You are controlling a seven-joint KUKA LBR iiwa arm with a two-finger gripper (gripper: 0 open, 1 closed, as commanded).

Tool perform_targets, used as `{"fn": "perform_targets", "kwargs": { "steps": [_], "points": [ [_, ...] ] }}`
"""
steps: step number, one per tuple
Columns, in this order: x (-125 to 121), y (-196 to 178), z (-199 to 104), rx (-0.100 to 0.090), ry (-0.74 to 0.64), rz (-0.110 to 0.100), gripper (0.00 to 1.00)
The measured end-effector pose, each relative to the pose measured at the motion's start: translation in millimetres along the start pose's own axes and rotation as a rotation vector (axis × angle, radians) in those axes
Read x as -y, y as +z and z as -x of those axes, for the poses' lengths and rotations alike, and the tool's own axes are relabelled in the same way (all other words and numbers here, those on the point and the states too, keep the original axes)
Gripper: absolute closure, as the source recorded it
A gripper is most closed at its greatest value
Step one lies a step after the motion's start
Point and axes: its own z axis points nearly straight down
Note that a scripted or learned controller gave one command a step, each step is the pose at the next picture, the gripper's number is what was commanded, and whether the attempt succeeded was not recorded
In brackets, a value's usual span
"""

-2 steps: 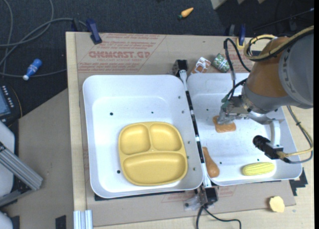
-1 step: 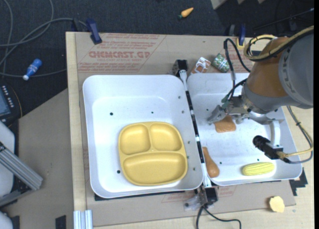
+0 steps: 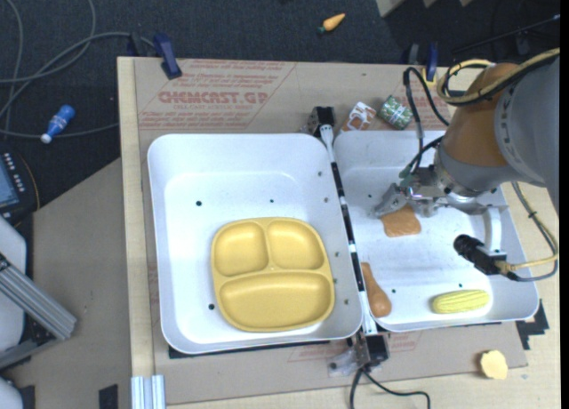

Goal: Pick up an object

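My gripper (image 3: 402, 201) hangs low in the right bin (image 3: 498, 309), toward its upper left, fingers spread and gripping nothing. Just beneath the tips, touching or nearly so, lies the flat orange piece (image 3: 402, 223), squarish with rounded corners and a matte face. To my left the bin's inner wall is close, pressed against the left bin (image 3: 178, 176); bare white floor opens below and to the right of me.

Farther down, a yellow corn cob (image 3: 460, 301), ridged and stubby, lies near the bottom rim, and a smooth orange-brown drumstick shape (image 3: 374, 290) lies along the left wall, both well apart from my fingers. In the left bin a glossy yellow divided plate (image 3: 271, 274) sits with three compartments. Both bins are shallow, smooth white plastic with rounded corners, on a brown board (image 3: 222, 92).
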Motion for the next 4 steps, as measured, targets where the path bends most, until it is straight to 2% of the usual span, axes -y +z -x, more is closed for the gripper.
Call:
{"fn": "perform_targets", "kwargs": {
  "steps": [1, 2, 3, 4],
  "points": [
    [0, -12, -1, 0.001, -0.001, 0.003, 1.00],
    [0, -12, -1, 0.001, -0.001, 0.002, 0.00],
    [21, -1, -26, -0.003, -0.001, -0.007, 0.00],
    [19, -11, -25, -0.002, -0.001, -0.003, 1.00]
  ]
}}
